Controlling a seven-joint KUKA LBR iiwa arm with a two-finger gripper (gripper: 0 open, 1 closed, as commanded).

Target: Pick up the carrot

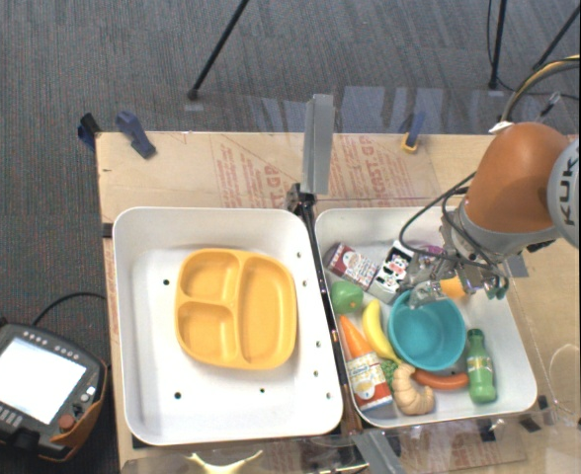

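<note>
The carrot [354, 337] is a short orange piece lying near the left wall of the right bin [524, 368], just below a green fruit [345, 297] and beside a yellow banana [374, 329]. My gripper [456, 280] hangs over the upper middle of that bin, at the far rim of a teal bowl [427, 332], about a hand's width to the right of the carrot. A small orange bit shows right at the gripper, and I cannot make out what it is. Nothing touches the carrot from above.
A yellow divided plate [236, 309] lies in the left bin [142, 265]. Crowding the right bin are two small cartons [370, 265], a labelled bottle [370, 381], a beige lump [414, 393], a red sausage [439, 379] and a green bottle [480, 365].
</note>
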